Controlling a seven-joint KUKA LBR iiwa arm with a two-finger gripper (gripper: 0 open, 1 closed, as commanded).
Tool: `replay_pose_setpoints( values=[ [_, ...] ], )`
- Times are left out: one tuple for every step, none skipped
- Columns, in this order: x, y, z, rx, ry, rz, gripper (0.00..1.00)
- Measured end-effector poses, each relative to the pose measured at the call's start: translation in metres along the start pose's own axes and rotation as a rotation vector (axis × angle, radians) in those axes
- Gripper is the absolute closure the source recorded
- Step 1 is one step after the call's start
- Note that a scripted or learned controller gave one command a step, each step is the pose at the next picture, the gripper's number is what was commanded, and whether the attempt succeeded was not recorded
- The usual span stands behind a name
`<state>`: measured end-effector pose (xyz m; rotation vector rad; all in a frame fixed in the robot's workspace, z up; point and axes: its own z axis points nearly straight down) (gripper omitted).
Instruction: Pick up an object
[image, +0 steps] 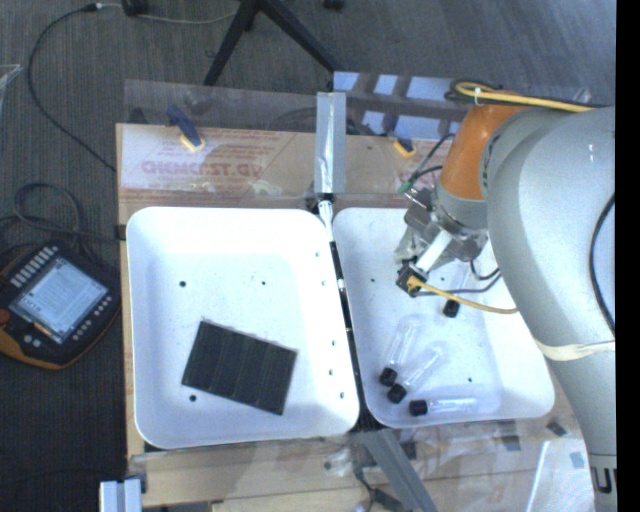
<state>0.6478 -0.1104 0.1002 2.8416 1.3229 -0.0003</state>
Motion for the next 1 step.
replay_pose_setpoints(
  values=[
    [0.0348,-0.0477,-0.0832,0.009,-0.002,0.160,1.00]
  ],
)
